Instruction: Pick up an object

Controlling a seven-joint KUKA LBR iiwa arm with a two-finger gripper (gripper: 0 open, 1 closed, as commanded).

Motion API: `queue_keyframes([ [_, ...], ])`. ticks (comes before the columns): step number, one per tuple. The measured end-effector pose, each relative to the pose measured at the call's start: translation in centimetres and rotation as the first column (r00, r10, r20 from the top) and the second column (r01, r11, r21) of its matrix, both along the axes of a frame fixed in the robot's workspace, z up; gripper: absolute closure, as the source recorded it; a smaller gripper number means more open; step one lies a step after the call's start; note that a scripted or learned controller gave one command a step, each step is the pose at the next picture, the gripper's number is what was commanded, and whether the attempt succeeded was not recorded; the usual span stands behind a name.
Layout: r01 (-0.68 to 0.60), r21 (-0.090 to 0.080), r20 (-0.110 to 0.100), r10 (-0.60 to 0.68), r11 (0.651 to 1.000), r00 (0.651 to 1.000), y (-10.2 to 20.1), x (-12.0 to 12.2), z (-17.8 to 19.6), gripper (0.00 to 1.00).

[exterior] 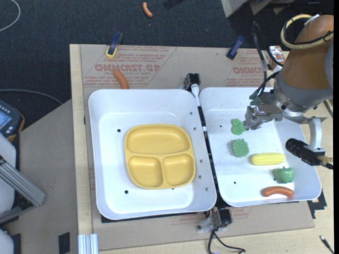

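Two shallow white bins are seen side by side on a cardboard-covered bench (159,62). The left bin (106,142) holds a yellow divided plate (159,156) with one long compartment on its far side and two smaller ones on its near side. The right bin (225,187) holds several toy foods: a small green piece (237,126) on the far side, a round green knobbly piece (240,147) just near of it, a yellow corn cob (267,159) to the right of that, a green pepper-like piece (285,174) nearer still, and an orange-red sausage (277,192) close to the bin's near rim. All of these lie apart from one another on the bin floor. The grey arm with its orange band (312,33) is seen reaching in from the right, and the gripper (254,118) is placed low over the far part of the right bin, just to the right of the small green piece. Whether the gripper is open or closed cannot be told, and nothing is seen held in it. On the bare cardboard beyond the left bin an orange sausage-shaped piece (121,79) is lying, and another small orange piece (147,9) lies on the dark floor beyond the bench. A yellow and blue clamp (113,46) is seen at the far edge of the cardboard.
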State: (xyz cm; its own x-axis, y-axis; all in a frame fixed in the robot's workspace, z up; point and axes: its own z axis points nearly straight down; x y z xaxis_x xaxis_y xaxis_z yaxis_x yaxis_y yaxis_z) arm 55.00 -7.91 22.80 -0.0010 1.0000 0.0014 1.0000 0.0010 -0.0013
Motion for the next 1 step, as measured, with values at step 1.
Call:
queue_keyframes([
  [1,-0.001,-0.003,0.005,0.001,1.0,1.0,-0.61,1.79,0.25,1.0],
])
